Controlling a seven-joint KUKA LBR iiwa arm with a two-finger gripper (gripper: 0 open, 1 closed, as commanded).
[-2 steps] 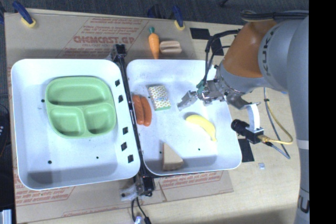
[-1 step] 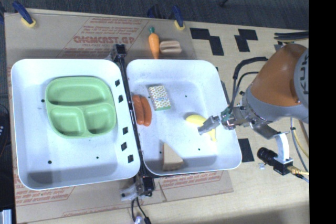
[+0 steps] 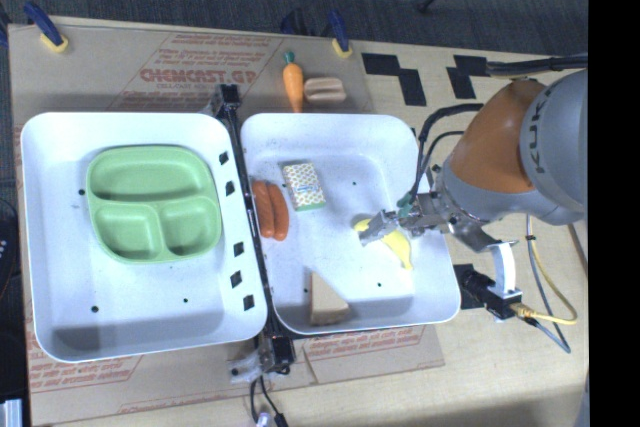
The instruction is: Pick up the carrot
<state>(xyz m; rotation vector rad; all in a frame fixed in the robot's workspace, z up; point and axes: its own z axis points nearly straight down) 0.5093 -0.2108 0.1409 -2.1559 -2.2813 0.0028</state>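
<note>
Carrot (image 3: 292,85): a small orange root with a green top, lying on the bench outside both bins, just beyond the far rim of the right bin (image 3: 330,119) near that bin's far-left corner. Its long axis runs roughly toward the far edge of the bench, green end farthest from the bin, tapered tip close to the rim.

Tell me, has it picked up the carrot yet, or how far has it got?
Nothing looks done yet. The carrot lies on the bench beyond the bins, beside a small bun, untouched. The gripper is low in the right bin, by a yellow piece, far from the carrot. Reaching over, grasping and lifting all remain.
</note>
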